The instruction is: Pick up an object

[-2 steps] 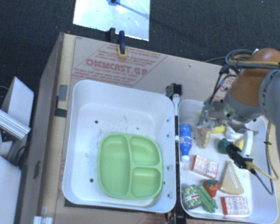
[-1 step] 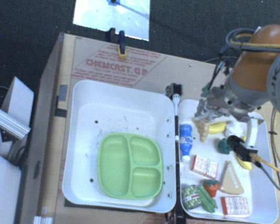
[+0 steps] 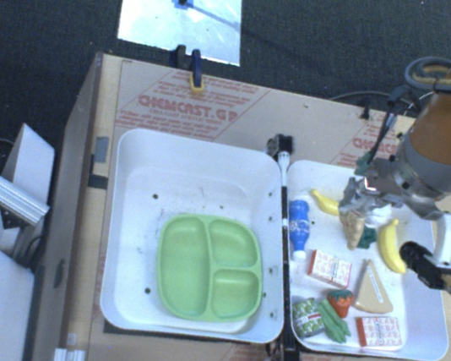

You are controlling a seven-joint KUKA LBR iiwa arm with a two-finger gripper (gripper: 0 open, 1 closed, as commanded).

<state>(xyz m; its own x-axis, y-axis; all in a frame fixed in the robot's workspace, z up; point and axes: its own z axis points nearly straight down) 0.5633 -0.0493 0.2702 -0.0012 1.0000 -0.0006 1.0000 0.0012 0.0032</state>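
Note:
My gripper [image 3: 360, 213] hangs over the back middle of the right bin [image 3: 429, 342], under the grey and orange arm. A small tan lump [image 3: 355, 232] sits between its fingertips and sticks out below them, so the gripper looks shut on it. Just left of it lies a yellow banana [image 3: 324, 202], and just right a second banana [image 3: 392, 244]. A blue bottle [image 3: 297, 223] lies along the bin's left wall.
Nearer the front of the right bin lie a red-and-white box [image 3: 331, 268], a sandwich wedge [image 3: 374, 289], a small red item [image 3: 340, 302], green vegetables [image 3: 316, 317] and another red box [image 3: 380, 332]. The left bin [image 3: 147, 162] holds a green divided plate [image 3: 211, 268].

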